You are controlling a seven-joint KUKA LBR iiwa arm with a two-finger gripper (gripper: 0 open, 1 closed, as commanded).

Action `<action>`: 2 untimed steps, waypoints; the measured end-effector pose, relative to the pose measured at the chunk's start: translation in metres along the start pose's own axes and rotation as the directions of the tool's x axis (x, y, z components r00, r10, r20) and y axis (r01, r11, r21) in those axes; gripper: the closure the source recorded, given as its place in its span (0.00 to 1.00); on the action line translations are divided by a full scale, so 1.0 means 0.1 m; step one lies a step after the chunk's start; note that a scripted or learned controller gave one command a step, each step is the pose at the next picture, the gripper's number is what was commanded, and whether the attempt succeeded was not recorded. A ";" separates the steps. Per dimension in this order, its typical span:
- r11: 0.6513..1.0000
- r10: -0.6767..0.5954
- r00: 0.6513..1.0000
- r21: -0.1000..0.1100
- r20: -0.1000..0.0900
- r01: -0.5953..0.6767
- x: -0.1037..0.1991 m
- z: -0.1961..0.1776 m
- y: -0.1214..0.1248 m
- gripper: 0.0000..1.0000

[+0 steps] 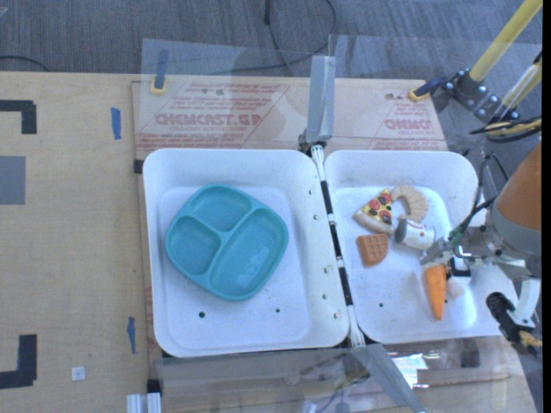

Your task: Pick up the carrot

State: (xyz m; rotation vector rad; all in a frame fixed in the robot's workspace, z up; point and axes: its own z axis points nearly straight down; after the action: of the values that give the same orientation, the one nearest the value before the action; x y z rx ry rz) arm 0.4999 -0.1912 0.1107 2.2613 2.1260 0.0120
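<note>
Carrot [436, 292], orange and tapered, lying in the right bin [379, 317] close to its right wall and toward the front right corner, long axis running roughly front to back, tip toward the front wall. Not lifted: resting on the bin floor. Gripper [454, 257] just above the carrot's thick end, at or touching its top, reaching in over the right wall; cannot tell whether open or closed, nor whether anything sits in its grasp. Grey arm [516, 222] with its orange band entering over the right rim of the same bin. Small white cylinder with a dark end [414, 233] just behind and left of the carrot, near the middle of the right bin, close beside the gripper. Orange waffle-like square [373, 249] further left, toward the bin's left wall, well apart from the carrot. Pizza slice toy [377, 211] behind that, toward the back of the bin, with a pale curved crust-like piece [413, 200] just beside it on the right. Left bin [172, 317] touching the right bin along the shared middle edge, carrying a teal divided plate [226, 241] at its centre, three compartments visible. Both bins on a wooden bench [69, 231].
</note>
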 end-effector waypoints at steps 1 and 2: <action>0.998 -0.061 0.998 -0.009 0.009 0.062 0.03 0.04 0.03 0.00; 0.975 -0.222 0.975 0.010 -0.009 0.222 0.07 0.16 0.09 0.00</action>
State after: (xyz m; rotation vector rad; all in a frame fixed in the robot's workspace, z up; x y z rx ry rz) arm 0.5099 -0.1847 0.0951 2.0176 2.3749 0.0028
